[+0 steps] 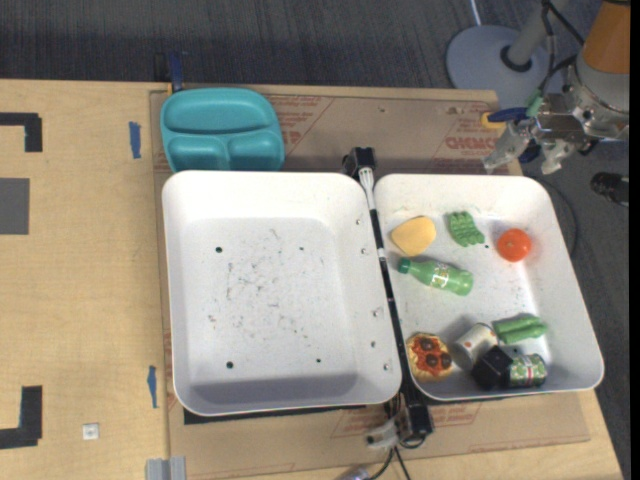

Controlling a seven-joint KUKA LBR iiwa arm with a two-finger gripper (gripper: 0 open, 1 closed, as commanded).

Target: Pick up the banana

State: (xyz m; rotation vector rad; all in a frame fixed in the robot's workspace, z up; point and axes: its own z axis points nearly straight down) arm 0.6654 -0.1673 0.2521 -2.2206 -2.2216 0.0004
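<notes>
The only yellow thing in the right bin (560, 268) is a rounded, stubby fruit (414, 234) near its back left corner; it does not look clearly like a banana. My gripper (523, 154) hangs beyond the bin's back right corner, over the brown cardboard, well to the right of and behind the yellow fruit. Its fingers stand apart with nothing between them.
The right bin also holds a green bottle (437, 276), a green ridged piece (464, 228), a red ball (514, 245), a pizza-like disc (429, 356) and several cans and dark bits at its front. The left bin (190, 268) lies beside it, a teal tray (222, 128) behind.
</notes>
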